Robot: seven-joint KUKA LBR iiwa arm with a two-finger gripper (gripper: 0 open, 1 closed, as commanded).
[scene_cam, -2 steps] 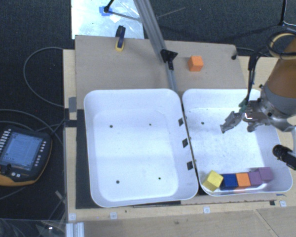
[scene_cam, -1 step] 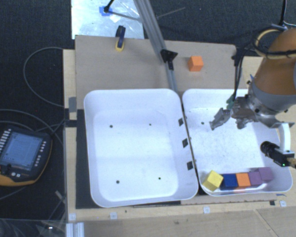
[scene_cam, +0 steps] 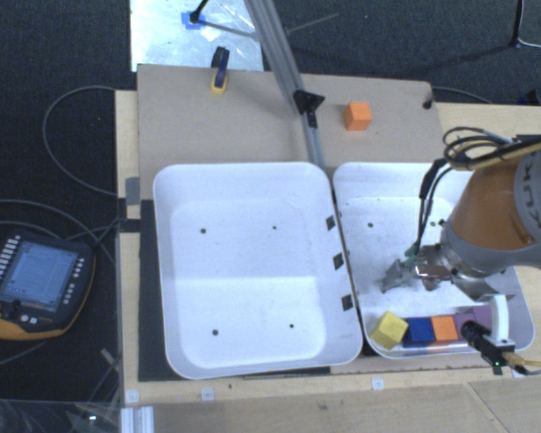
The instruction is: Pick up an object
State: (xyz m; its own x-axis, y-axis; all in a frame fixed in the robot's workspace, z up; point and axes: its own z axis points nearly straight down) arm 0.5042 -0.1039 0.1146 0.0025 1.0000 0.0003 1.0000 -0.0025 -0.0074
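Landmark: the right bin (scene_cam: 361, 197), the one the arm (scene_cam: 496, 210) occupies.

1. Along the near wall of the right bin lie three blocks in a row: a yellow block (scene_cam: 389, 329) toward the left bin (scene_cam: 243, 174), a blue block (scene_cam: 421, 331) touching or just beside it, and an orange block (scene_cam: 444, 328) next to the blue one. A purple object (scene_cam: 477, 315) sits just past the orange block, partly hidden by the wrist, so its shape cannot be made out. Any of these could serve as the pick target. All rest on the bin floor; none is lifted.

2. Just beyond that row, over the middle of the right bin's floor, hangs the gripper (scene_cam: 398, 278). It points toward the left bin. No object is between its fingers. Whether the fingers are spread or closed cannot be told from this angle.

3. Beyond the right bin's far wall, on the cardboard (scene_cam: 252, 115), stands another orange cube (scene_cam: 358, 115), well apart from the gripper.

Status, as a judgement: the pick is not yet done. The gripper is inside the bin holding the targets and near the yellow block, but apart from it. What remains: align over one block, descend, close on it, and lift it off the floor.
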